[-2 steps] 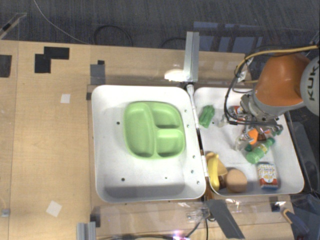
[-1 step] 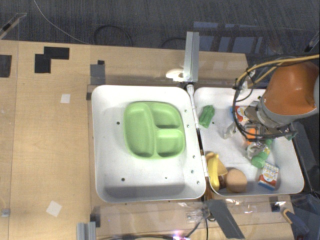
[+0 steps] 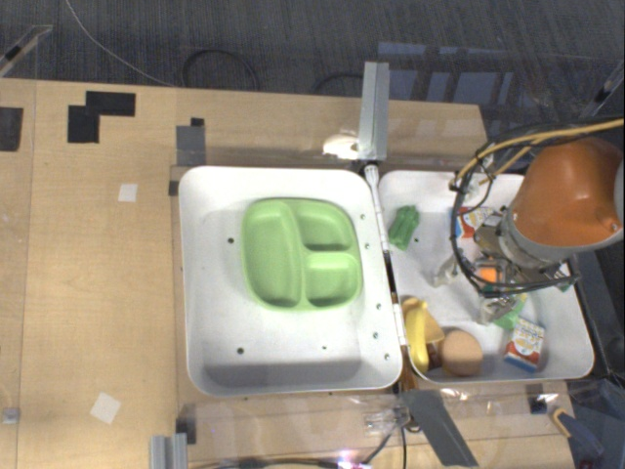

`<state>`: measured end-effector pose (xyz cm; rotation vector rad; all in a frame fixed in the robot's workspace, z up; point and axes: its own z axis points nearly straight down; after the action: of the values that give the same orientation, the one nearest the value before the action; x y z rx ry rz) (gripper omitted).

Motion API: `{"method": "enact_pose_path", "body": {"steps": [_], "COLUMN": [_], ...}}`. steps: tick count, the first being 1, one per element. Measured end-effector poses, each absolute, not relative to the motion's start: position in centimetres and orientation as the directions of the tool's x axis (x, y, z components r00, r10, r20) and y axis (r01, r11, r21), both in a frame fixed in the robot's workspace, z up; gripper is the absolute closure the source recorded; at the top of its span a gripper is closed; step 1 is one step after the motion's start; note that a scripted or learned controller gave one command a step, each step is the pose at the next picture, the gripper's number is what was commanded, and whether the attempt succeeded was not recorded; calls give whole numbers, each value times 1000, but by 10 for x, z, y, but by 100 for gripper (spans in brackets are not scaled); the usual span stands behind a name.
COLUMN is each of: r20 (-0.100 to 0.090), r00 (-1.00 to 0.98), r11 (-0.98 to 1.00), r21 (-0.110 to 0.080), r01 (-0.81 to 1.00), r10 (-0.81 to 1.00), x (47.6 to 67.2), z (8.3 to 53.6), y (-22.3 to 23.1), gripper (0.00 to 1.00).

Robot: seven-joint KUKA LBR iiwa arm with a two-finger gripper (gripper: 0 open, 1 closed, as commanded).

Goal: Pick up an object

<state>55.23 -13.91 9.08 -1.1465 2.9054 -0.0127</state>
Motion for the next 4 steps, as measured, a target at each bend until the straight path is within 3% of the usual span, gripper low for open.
{"method": "enact_pose_path", "body": {"steps": [1, 2, 3, 4], "r20": [-11, -9, -12, -11], "r00": [-640, -742, -689, -633], "r11": [640, 742, 690, 633], "r21": [-12, -9, -11, -13], "r01": [-768, -671, -724, -774], "r10": [-768, -671, -724, -774], "x": [606, 603, 567, 587], "z": [90, 131, 90, 90], "y": [-121, -187, -183, -144], "gripper": [0, 0, 0, 0]}}
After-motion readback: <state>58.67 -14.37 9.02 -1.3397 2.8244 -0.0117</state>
